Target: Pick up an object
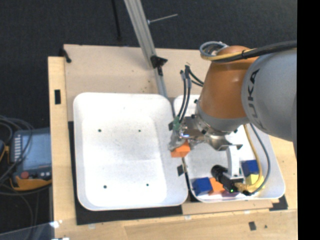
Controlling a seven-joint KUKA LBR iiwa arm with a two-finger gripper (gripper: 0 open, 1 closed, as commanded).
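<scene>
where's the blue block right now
In the camera view the blue block lies in the right bin, near its front left corner, right beside an orange piece and below the arm's wrist.

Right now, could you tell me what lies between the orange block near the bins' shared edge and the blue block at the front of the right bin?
In the camera view, only bare white bin floor separates the orange block from the blue block.
</scene>
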